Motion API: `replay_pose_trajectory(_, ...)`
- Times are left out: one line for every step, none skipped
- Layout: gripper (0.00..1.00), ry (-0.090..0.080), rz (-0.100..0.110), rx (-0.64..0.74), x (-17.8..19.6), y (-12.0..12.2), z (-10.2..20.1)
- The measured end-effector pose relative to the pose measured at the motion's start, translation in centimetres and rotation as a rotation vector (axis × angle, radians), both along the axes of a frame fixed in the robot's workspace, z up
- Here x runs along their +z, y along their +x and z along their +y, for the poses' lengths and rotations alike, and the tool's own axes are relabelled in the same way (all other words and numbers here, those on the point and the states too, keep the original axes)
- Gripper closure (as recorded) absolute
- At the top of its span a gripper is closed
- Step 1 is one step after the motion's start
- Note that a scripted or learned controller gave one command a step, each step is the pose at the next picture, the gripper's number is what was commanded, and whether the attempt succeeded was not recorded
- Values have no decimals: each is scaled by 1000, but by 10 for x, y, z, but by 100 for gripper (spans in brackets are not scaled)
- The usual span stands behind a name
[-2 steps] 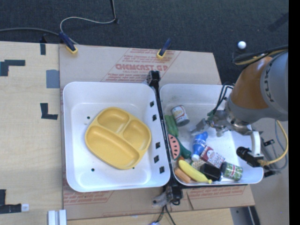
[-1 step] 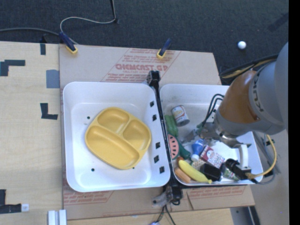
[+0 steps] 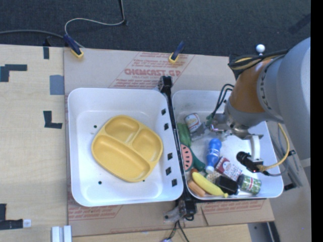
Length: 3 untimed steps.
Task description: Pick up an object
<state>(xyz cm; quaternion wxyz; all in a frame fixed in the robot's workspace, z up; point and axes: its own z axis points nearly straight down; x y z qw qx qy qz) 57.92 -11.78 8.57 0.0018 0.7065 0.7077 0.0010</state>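
My gripper hangs low over the back of the right bin, under the grey wrist and its orange band. It is just right of a small silver object and just above a blue bottle. The wrist hides its tip. Further forward lie a banana, a watermelon slice, a green cucumber, a red packet, a green can and a black item.
The left bin holds a yellow divided plate. A black divider clip sits where the two bins meet. The arm's cables loop over the right bin's right side.
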Motion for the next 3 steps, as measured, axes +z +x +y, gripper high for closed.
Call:
replay_pose_trajectory(100,-1,1,0,10,0,0)
replay_pose_trajectory(100,0,4,-1,110,-25,14)
replay_pose_trajectory(0,0,5,-1,109,-25,14)
